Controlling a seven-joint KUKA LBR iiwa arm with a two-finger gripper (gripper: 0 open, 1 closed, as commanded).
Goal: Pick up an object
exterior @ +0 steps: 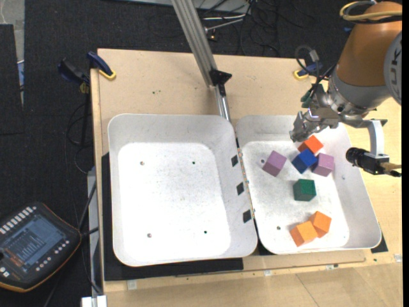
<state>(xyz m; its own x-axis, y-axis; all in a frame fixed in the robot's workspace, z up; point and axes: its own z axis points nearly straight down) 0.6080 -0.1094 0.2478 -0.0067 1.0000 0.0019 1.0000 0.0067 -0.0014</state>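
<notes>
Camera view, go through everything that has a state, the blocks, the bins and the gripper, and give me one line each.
gripper: low over the right bin's far side, next to the top orange block
top orange block: lying in the bin, touching the blue block
blue block: lying in the bin
two purple blocks: lying either side of the blue one
green block: lying alone
two orange blocks: lying together, near edge
right bin: holds all blocks

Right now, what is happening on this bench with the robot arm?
The gripper of the KUKA arm is low over the back of the right bin, just above an orange cube in a cluster with a blue cube and purple cubes. Nothing is visibly held. The left bin lies beside it.
</notes>
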